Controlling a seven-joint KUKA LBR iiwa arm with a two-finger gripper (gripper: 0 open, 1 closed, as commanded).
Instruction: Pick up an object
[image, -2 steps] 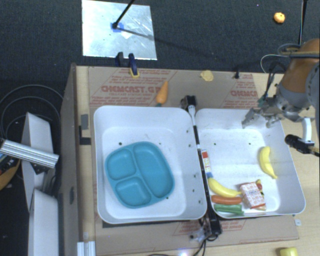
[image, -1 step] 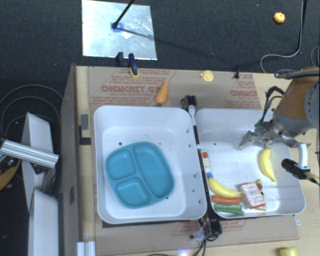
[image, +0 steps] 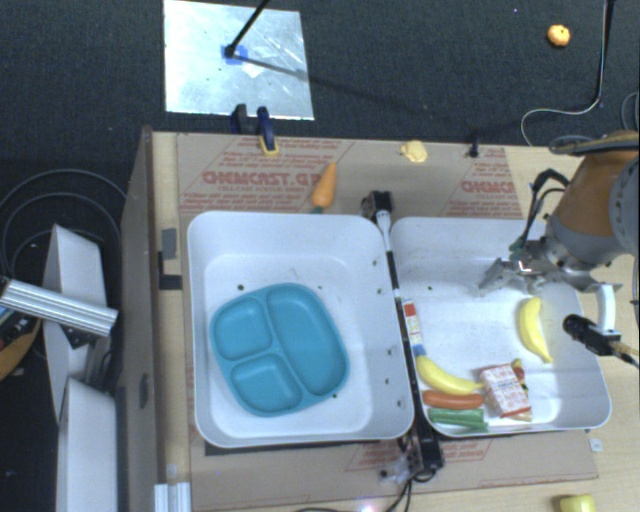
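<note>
Yellow banana (image: 533, 329) lies just beside the gripper (image: 508, 272).

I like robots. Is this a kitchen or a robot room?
Probably a robot lab: a grey arm reaches over two white bins, and the bananas look like toy food beside a blue tray.

right bin (image: 450, 250) floor bare at left and middle, bananas (image: 533, 328), packet (image: 505, 390) crowding its near corner

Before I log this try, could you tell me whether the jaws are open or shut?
Open: the gripper has its jaws spread apart above the right bin, with nothing between them.
</note>
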